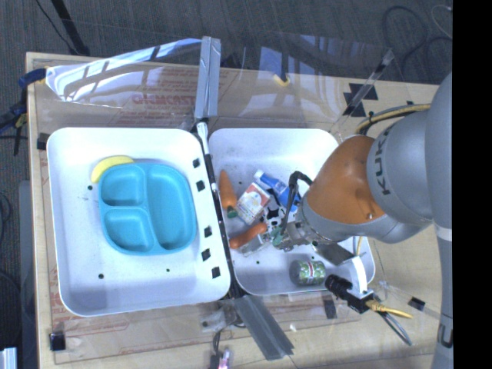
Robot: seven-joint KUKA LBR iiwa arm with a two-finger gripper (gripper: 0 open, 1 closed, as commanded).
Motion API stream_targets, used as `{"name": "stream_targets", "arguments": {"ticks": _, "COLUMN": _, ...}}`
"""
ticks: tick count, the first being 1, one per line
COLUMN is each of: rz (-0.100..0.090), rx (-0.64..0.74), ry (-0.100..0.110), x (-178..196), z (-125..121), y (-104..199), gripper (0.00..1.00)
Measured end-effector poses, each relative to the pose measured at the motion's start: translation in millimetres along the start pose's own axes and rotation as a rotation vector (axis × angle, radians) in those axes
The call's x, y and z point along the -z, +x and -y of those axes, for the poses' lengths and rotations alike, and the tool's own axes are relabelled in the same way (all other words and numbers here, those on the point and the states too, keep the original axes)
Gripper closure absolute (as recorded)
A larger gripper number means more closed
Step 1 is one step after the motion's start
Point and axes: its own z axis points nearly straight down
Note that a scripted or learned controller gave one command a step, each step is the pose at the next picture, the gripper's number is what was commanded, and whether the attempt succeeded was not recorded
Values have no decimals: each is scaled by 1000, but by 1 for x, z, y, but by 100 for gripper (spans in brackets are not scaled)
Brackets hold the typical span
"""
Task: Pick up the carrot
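An orange carrot (227, 191) lies along the left wall of the right bin (265, 284), pointing up and down the view. A second orange, carrot-like piece (247, 236) lies slanted just below it. My gripper (278, 233) is down in the right bin, right beside the lower orange piece and the small clutter there. The arm's orange band and grey wrist cover the bin's right part and hide much of the gripper.
A white and red packet (251, 204) and a blue packet (272, 184) lie between the carrot and the gripper. A green can (310, 271) rests near the right bin's front wall. The left bin (69, 283) holds a blue divided tray (147, 208) over a yellow item (110, 164).
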Motion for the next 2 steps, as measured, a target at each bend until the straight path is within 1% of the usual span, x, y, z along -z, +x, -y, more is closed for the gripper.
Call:
{"name": "stream_targets", "arguments": {"ticks": 1, "rz": 1, "rx": 66, "ry": 1, "x": -4, "z": -64, "y": 3, "gripper": 0}}
{"name": "stream_targets", "arguments": {"ticks": 2, "rz": 14, "rx": -82, "ry": 3, "x": -3, "z": -130, "y": 5, "gripper": 0}}
